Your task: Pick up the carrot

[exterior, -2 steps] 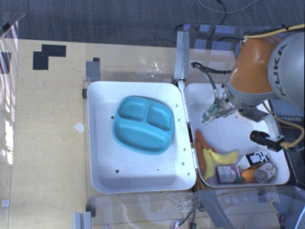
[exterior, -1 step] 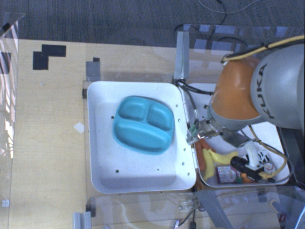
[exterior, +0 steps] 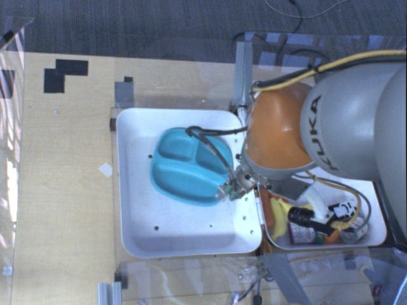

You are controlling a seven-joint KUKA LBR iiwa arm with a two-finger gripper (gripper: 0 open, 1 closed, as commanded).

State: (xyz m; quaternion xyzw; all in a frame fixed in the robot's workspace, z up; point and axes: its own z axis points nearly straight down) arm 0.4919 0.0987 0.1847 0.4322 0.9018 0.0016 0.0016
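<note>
The carrot (exterior: 269, 213) looks like a thin orange piece lying along the left wall of the right bin (exterior: 380, 232), and the arm covers part of it. My gripper (exterior: 232, 189) hangs over the left bin (exterior: 130, 189), at the right edge of the blue divided plate (exterior: 187, 167). It is to the left of the carrot, across the wall between the two bins. Nothing is visible between its tips. The big grey and orange wrist hides most of the right bin.
A dark packet (exterior: 299, 234) and a small orange-red item (exterior: 325, 231) lie in the right bin's near part. The blue plate fills the middle of the left bin. Bare white floor lies in front of the plate and to its left.
</note>
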